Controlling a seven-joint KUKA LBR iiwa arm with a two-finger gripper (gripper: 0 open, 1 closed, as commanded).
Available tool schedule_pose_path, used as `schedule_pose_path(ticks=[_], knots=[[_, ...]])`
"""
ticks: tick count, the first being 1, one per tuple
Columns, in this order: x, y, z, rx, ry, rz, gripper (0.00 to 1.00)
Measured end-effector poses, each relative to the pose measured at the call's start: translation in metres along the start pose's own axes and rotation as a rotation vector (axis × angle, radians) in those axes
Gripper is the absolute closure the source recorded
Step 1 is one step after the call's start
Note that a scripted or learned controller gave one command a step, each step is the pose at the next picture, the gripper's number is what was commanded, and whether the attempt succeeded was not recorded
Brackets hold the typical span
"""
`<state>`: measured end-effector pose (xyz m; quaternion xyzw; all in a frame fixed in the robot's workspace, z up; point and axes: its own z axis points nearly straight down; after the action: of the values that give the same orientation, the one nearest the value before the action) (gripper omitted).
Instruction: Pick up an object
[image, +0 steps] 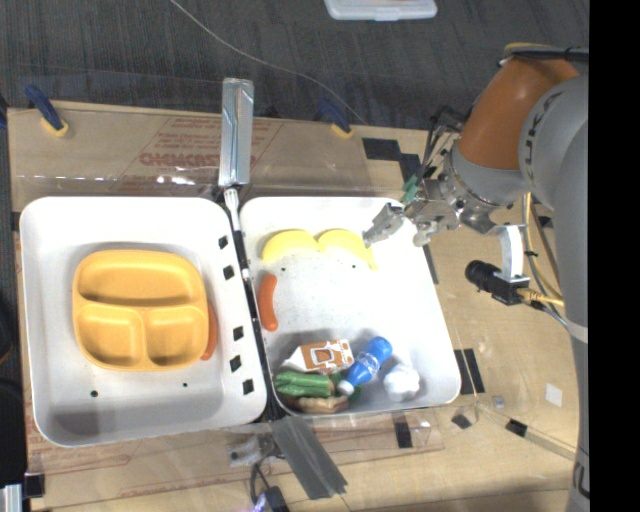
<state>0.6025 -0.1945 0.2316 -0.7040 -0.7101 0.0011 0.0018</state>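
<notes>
The middle of the right bin (425, 300) lies bare, open from above. Yellow pieces (312, 244) crowd its far wall, a red sausage (268, 303) lines the left wall, and a carton (325, 355), blue bottle (365, 363) and greens (303, 383) fill the near edge.

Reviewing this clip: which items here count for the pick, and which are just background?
For the pick:
gripper
bananas
sausage
carton
blue bottle
green vegetable
white lump

Just lying about:
yellow tray in the left bin
blue clamps
</notes>
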Motion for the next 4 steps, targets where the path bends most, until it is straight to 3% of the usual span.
schedule_pose_path(ticks=[1, 2, 3, 4], knots=[[0.008, 0.021, 0.119, 0.009, 0.002, 0.52, 0.0], [0.016, -0.003, 0.14, -0.001, 0.001, 0.165, 0.0], [0.011, 0.056, 0.136, 0.0, 0.001, 0.049, 0.0], [0.049, 0.055, 0.14, 0.003, 0.002, -0.174, 0.0]])
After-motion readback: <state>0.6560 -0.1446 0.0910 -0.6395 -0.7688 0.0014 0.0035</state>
